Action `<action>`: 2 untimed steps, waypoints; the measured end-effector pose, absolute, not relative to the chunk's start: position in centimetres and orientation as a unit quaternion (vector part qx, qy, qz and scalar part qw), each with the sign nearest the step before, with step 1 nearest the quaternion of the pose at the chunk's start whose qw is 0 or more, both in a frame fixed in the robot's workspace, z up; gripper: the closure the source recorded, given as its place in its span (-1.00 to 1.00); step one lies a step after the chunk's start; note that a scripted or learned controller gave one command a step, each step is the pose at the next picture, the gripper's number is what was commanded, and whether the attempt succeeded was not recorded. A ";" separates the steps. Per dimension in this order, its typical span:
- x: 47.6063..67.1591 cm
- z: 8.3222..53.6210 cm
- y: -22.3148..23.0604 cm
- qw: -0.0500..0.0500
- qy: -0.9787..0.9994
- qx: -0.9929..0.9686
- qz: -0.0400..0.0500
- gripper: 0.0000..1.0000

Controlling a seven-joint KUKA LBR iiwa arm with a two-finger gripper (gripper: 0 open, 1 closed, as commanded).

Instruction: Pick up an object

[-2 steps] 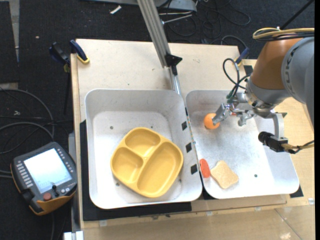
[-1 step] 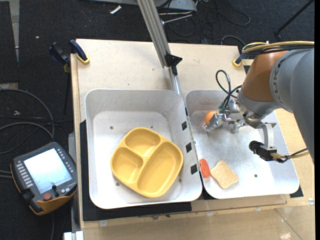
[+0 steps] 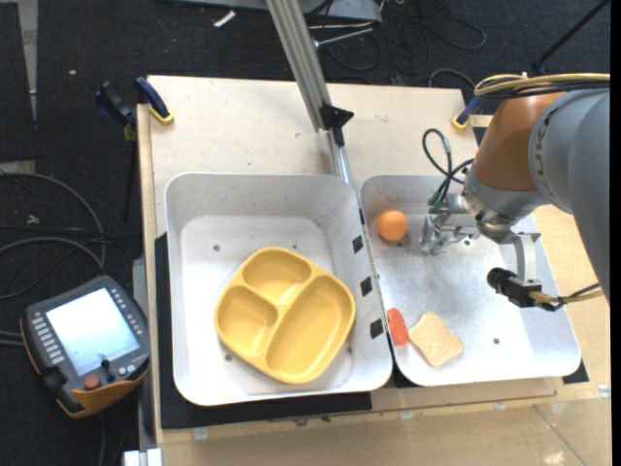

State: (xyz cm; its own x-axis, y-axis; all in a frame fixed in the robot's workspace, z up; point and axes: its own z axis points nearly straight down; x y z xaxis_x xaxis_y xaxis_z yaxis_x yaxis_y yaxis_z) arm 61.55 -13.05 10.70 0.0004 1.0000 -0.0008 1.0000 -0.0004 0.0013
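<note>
Hovering low in the right bin, the gripper carries nothing; whether it is parted or closed cannot be told. The orange ball rests just beside it, toward the divider; the bread slice lies nearer the camera. No pick is yet made.

No text, label, brand or number can be read anywhere. The pale lit screen of the orange-and-grey handheld control pendant (lying left of the bench) is too blurred to make out.
</note>
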 end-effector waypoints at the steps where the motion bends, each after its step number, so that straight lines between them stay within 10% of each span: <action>1: 61.9 17.1 -13.0 0.003 0.708 0.706 0.002 1.00; 2: 61.2 23.0 -13.3 0.003 0.708 0.706 0.002 1.00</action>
